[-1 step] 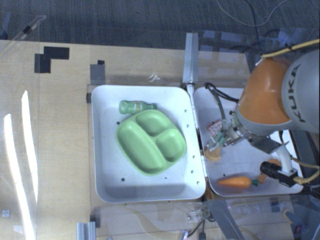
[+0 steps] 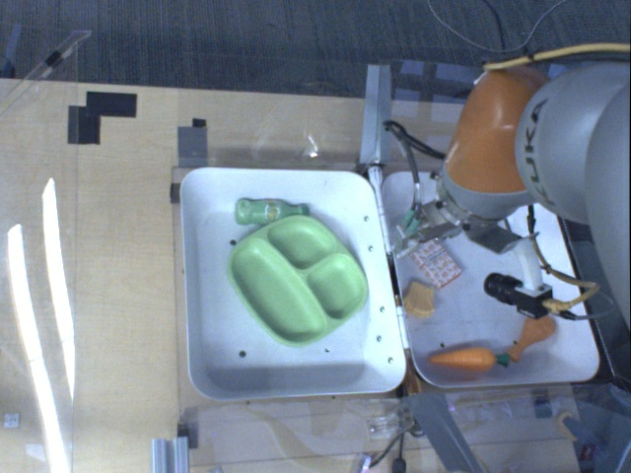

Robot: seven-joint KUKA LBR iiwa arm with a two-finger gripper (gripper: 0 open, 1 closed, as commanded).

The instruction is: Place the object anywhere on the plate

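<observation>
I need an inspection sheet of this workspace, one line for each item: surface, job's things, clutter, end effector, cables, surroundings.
Surface: wooden bench bearing a left bin and a right bin, both white and shallow.
Job's things: green divided plate in the left bin; a carrot lying in the right bin.
Clutter: green bottle lying beside the plate; patterned square card, tan block and a second carrot in the right bin.
End effector: end effector low over the right bin, fingers not readable.
Cables: black cable on the floor; yellow hose on the arm.
Surroundings: dark carpet.
</observation>
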